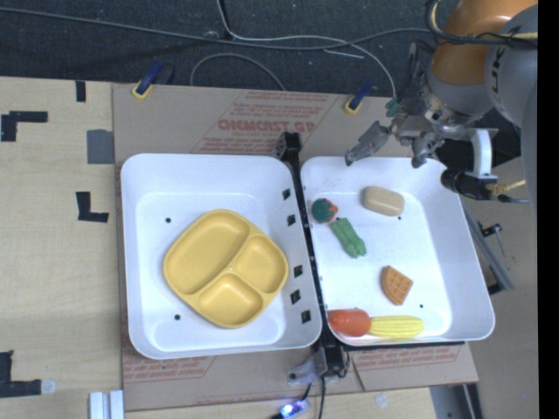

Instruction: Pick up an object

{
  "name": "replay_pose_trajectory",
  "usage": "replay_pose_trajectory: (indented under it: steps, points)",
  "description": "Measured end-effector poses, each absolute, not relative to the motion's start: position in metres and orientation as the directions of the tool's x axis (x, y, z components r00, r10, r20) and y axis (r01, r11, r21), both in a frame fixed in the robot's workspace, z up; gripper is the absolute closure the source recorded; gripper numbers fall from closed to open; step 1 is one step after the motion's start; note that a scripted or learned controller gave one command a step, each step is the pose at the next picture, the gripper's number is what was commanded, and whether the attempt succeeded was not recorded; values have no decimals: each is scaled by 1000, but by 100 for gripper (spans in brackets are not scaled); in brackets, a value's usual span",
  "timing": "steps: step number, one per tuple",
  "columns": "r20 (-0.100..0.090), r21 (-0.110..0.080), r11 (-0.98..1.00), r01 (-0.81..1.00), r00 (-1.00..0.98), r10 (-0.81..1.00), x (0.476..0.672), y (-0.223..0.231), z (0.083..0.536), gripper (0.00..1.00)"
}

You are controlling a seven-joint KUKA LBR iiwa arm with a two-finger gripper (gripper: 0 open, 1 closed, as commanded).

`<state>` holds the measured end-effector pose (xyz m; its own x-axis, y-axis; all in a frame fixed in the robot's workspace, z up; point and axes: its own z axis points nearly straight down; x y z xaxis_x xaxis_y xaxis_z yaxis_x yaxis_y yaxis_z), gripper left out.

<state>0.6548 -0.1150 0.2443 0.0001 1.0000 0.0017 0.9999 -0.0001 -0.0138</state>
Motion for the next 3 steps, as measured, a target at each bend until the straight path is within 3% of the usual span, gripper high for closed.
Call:
replay_pose_trajectory:
  steps: [1,3]
  points:
    - [0,-4,2,1000,-2,1000,657,-115,250,0]
    - [-1,-10,2,1000,-2,1000,667,-112,127,0]
